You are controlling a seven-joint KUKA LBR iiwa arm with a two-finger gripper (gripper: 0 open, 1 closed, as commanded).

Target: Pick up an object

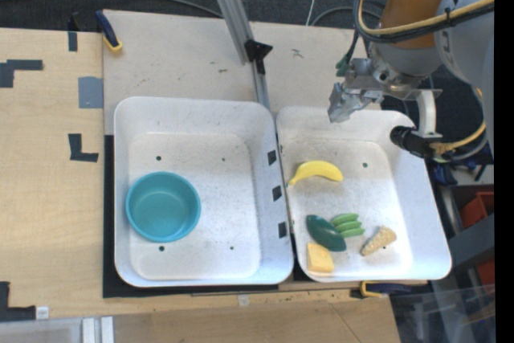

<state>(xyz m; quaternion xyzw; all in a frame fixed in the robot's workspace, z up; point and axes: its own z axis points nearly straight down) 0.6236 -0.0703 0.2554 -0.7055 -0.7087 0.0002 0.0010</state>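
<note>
A yellow banana [316,172] lies in the upper middle of the right bin [418,197]. Near that bin's front sit a dark green lump [325,232], a light green pea pod [347,222], a yellow block [320,258] and a tan corn-like piece [378,240]. My gripper [347,104] hangs above the right bin's back rim, up and to the right of the banana, well apart from every object. Nothing shows between its fingers.
A teal bowl [163,206] stands in the left bin [193,132] at its front left. A grey slanted pole [233,4] runs down to the ridge between the bins. Cables loop behind the bench at the back.
</note>
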